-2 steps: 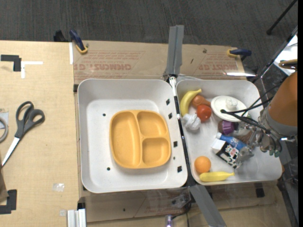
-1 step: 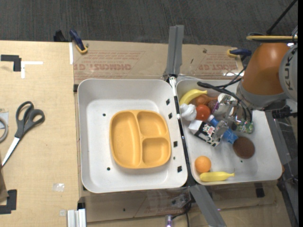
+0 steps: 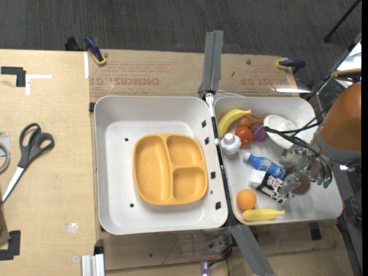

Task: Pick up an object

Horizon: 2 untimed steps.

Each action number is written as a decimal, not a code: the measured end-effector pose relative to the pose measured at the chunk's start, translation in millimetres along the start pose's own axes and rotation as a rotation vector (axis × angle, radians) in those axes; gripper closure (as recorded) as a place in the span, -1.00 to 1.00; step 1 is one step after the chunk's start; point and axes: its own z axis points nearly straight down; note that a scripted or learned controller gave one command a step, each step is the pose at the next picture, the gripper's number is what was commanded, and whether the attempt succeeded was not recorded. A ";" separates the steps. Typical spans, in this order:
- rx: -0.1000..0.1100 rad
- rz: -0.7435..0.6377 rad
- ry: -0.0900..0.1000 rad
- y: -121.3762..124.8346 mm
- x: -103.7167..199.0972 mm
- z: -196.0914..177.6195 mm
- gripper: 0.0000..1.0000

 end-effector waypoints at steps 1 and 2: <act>-0.001 0.105 -0.002 75.0 18.1 -0.2 -1.00; 0.000 0.196 0.015 71.2 14.9 1.0 -1.00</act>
